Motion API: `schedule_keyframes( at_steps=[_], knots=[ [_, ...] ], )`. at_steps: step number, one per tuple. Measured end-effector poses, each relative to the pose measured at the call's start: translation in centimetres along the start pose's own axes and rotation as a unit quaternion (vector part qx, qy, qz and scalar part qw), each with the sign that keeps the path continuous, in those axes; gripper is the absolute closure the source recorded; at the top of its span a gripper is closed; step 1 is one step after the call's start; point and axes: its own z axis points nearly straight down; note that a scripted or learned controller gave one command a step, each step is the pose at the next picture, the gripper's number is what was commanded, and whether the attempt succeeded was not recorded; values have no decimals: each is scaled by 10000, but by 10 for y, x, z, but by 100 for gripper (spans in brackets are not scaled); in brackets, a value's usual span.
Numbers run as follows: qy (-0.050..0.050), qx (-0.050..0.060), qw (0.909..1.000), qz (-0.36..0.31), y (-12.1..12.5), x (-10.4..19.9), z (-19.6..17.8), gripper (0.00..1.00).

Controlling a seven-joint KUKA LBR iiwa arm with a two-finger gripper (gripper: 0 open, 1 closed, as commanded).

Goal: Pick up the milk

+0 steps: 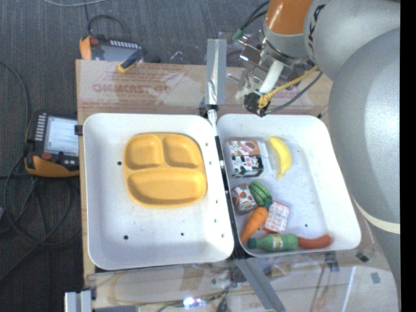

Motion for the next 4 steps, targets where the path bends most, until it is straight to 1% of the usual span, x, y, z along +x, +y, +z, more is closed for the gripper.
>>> schedule_keyframes(
  at_steps=[1, 2, 3, 4],
  knots=[
    [-7, -2, 9999, -166, 14, -71, 31, 100],
    [5, 2, 9975, -710, 22, -151, 79, 100],
    [9, -6, 9985, -556, 64, -111, 17, 100],
    [1, -9, 9996, 293, 98, -169, -67, 100]
  ],
)
